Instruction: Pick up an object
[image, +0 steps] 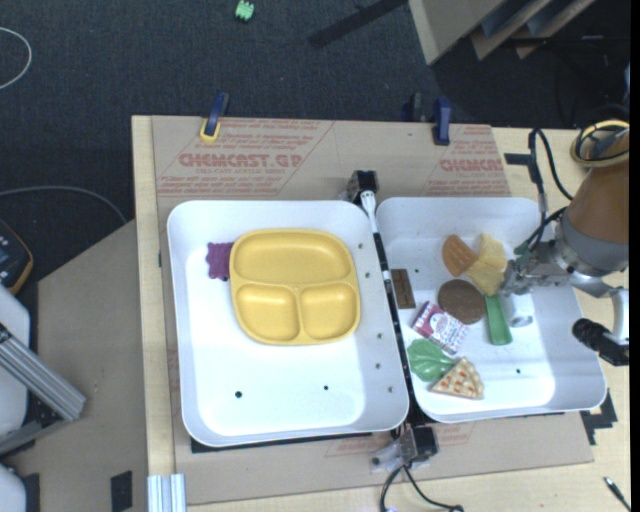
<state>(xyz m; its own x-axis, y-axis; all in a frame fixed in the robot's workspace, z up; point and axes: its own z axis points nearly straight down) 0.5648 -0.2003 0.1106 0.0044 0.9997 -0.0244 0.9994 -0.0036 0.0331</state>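
The right bin (530, 385) holds several small items: an orange bread-like piece (457, 253), a pale yellow chunk (490, 262), a round brown disc (461, 300), a green cylinder (497, 322), a pink-and-white packet (439, 326), a green leafy piece (427, 357) and a pizza slice (461, 381). My gripper (516, 277) reaches in from the right and sits low over this bin. It is just right of the yellow chunk and above the green cylinder. The wrist hides its tips.
The left bin (290, 405) carries a yellow divided plate (295, 284) with a small purple object (217, 259) at its left side. A black clip (363, 186) sits where the bins meet at the back. Cables (540, 170) run along the right.
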